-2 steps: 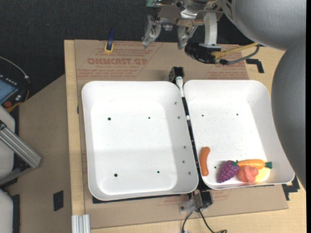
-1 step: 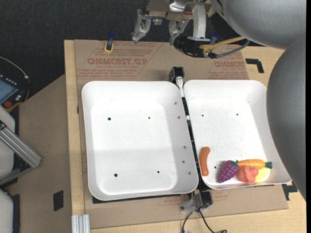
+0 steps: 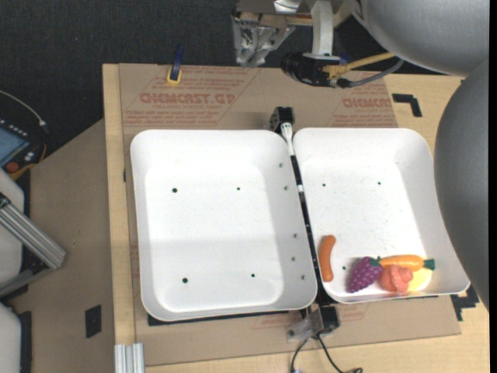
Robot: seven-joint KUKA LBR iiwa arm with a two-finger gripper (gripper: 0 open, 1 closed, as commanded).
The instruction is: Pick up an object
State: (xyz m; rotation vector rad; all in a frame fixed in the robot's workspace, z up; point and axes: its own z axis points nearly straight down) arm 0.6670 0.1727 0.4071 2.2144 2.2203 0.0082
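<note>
Several toy foods lie in the near corner of the right bin (image 3: 404,162): an orange sausage (image 3: 327,256), a bunch of purple grapes (image 3: 363,274), a carrot (image 3: 404,262) and a red-and-yellow piece (image 3: 397,280). My gripper (image 3: 255,43) hangs high above the far edge of the bench, behind the left bin (image 3: 155,208) and far from the toys. Its fingers point down with nothing visible between them.
A cardboard sheet (image 3: 210,95) lies under both bins. A blue-and-yellow clip (image 3: 175,70) sits at its far left edge. A black clamp (image 3: 281,120) joins the bins at the back, another (image 3: 322,321) at the front. The grey arm (image 3: 435,14) fills the upper right.
</note>
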